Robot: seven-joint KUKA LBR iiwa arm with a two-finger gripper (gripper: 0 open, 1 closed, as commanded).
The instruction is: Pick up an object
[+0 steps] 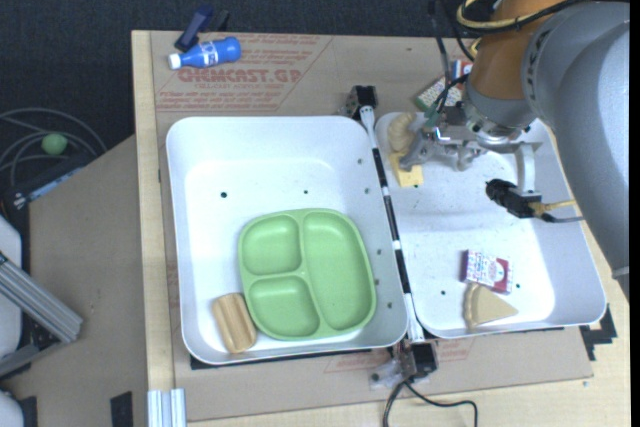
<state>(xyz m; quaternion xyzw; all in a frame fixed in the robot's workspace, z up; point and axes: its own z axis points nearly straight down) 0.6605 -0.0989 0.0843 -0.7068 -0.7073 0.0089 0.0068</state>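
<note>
Yellow foam block was seen just below the gripper. Its grip state could not be told. A final descent seemed needed.

My arm is grey with an orange band. Both bins are white — the left one holds a pale green divided plate, with a tan ridged piece just left of that plate. Right of the plate lie a red-and-white patterned packet and a beige wedge. Beyond the plate, on the brown worktop with red lettering — a blue-and-white bottle.
</note>
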